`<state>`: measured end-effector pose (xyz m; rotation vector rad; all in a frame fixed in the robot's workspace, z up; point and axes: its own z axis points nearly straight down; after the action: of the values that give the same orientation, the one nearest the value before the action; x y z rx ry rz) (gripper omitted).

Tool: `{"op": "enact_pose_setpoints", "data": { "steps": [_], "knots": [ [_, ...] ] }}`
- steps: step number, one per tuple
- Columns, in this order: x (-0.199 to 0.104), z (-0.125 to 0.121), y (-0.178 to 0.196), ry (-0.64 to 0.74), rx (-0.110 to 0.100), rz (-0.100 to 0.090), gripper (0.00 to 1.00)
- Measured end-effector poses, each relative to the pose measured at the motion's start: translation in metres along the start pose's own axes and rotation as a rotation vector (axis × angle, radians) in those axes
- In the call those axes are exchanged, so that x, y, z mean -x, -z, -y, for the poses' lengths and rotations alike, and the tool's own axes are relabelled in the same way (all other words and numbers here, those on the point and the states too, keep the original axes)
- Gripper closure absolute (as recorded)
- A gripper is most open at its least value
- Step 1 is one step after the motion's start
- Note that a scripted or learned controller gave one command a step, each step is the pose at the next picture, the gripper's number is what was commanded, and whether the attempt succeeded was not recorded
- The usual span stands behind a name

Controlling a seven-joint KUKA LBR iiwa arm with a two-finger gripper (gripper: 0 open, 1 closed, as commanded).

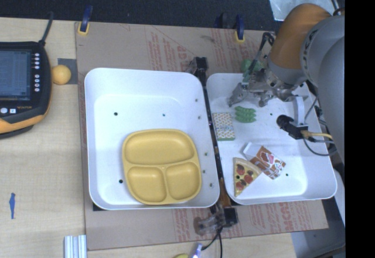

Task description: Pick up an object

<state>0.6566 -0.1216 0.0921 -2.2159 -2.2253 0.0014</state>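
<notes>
where the end effector [251, 97] hangs, grip unclear, bumpy green toy [245, 114], glossy white bin [319, 183]

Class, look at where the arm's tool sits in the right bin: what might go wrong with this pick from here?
1. The tool is low near the bin's far wall, so it may bump the rim.
2. The green toy lies just beside the tool; a slightly off closing may nudge it away.
3. The pizza slice and small packet lie flat, hard to grip.
</notes>
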Motion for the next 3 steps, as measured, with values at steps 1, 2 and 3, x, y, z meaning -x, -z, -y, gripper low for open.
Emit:
{"op": "enact_pose_setpoints", "data": {
  "steps": [1, 2, 3],
  "knots": [
    [-0.002, 0.016, 0.0, -0.001, -0.003, 0.001, 0.0],
    [0.002, 0.0, 0.0, 0.0, -0.001, 0.0, 0.0],
    [-0.009, 0.006, 0.0, 0.0, -0.003, 0.0, 0.0]
  ]
}}
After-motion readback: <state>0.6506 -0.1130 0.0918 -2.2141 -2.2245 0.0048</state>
